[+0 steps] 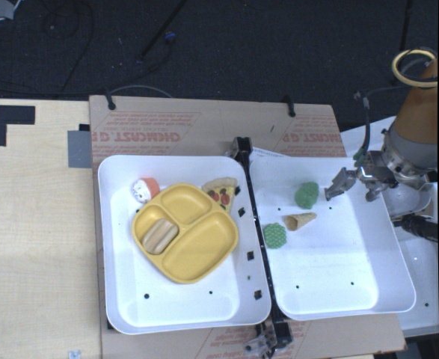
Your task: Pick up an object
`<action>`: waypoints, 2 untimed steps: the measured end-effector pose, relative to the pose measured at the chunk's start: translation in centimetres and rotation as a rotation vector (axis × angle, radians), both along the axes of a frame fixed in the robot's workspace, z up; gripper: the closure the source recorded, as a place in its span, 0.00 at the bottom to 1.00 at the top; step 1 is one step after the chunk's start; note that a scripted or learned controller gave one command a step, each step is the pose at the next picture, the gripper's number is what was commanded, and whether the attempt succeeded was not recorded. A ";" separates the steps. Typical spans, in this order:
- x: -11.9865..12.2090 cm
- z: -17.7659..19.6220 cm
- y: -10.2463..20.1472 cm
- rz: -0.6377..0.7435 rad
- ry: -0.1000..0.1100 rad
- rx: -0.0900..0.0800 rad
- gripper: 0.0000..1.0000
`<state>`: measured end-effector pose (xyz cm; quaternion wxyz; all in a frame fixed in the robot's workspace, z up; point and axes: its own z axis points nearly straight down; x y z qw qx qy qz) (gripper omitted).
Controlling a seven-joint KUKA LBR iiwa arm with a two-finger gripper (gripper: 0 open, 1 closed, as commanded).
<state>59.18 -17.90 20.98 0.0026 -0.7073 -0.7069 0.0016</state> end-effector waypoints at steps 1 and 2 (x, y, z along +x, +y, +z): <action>-0.8 -6.0 0.4 0.000 0.001 0.001 0.00; -1.5 -11.5 -0.4 -0.001 0.002 0.001 0.00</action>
